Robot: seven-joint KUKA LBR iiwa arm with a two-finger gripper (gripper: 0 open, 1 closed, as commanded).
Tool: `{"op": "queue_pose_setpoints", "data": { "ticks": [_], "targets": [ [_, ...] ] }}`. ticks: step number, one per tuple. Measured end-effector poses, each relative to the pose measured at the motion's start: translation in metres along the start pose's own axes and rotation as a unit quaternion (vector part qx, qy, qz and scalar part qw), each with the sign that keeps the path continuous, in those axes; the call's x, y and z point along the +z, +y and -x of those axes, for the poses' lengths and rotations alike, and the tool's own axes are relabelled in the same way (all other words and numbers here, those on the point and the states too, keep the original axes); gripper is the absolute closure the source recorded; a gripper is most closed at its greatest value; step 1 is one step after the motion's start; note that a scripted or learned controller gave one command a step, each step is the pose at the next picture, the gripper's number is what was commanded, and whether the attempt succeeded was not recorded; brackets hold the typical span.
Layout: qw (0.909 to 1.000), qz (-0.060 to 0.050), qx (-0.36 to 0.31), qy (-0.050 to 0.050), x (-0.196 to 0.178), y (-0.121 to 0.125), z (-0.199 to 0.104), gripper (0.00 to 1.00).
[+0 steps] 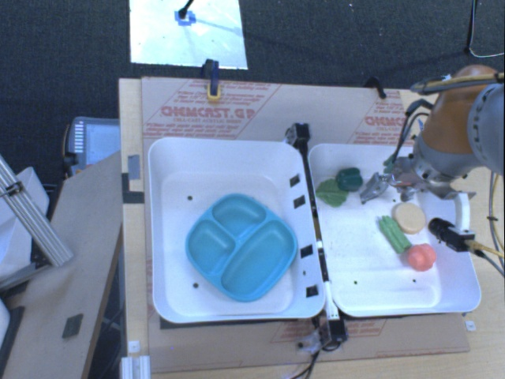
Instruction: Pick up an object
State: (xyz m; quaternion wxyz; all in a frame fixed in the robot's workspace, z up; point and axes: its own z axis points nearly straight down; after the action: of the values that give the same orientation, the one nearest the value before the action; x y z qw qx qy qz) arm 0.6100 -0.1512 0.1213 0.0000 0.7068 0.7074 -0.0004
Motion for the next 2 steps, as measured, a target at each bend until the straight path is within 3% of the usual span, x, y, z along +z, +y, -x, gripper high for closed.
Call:
{"op": "queue_pose_setpoints", "data": {
  "ticks": [1,2],
  "targets": [
    [1.0000,0.000,0.000,0.000,0.038,0.001,-0.001,0.00],
    [1.0000,0.003,0.000,0.000,0.025,0.002,0.000,1.00]
  ]
}}
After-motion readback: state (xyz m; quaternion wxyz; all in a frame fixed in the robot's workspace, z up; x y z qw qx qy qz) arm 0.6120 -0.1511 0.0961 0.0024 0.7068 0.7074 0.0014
